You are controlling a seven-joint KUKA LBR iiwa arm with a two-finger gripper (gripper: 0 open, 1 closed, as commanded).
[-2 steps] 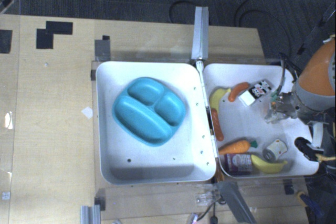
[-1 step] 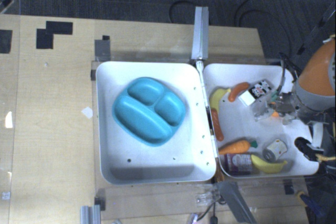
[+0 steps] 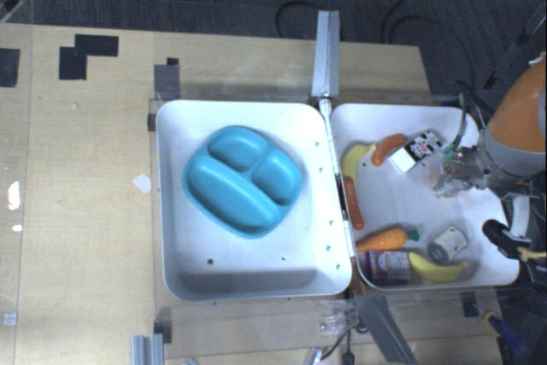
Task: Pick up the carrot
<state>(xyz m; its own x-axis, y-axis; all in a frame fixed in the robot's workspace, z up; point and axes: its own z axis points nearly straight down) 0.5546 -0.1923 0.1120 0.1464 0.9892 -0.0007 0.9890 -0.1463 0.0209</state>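
The carrot (image 3: 383,238) is orange with a small green top at its right end. It lies flat near the front left of the right bin (image 3: 479,222), just above a dark purple can (image 3: 389,266). The gripper (image 3: 451,176) hangs over the right side of that bin, below the arm's orange band (image 3: 521,111). It is well to the right of the carrot and farther back, apart from it. Nothing shows between its fingers.
The right bin also holds a yellow banana (image 3: 439,270), a small silver can (image 3: 448,244), a white box (image 3: 419,149), an orange sausage-like piece (image 3: 390,147), a yellow piece (image 3: 355,158) and a red-orange stick (image 3: 352,203). A blue divided plate (image 3: 245,179) lies in the left bin (image 3: 179,209).
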